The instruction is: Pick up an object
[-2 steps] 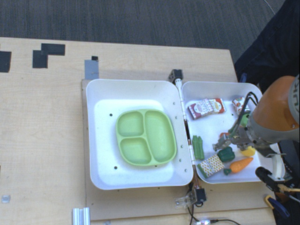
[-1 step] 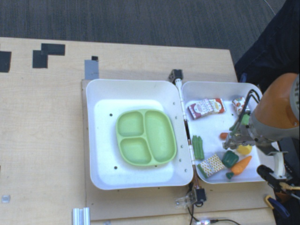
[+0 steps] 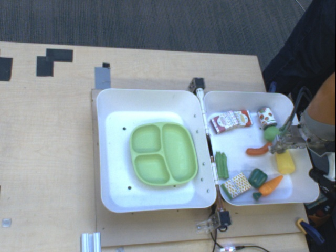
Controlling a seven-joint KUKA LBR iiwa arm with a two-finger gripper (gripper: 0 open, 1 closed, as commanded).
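End effector [image 3: 280, 145] positioned in the right bin [image 3: 247, 101], between the red sausage [image 3: 257, 151] and yellow block [image 3: 285, 163]; its grip state cannot be determined.

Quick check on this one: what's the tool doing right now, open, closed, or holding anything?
Tool: low in the right bin, among the yellow piece, the sausage and a green ball. Open or closed: cannot be told. No item visibly held.
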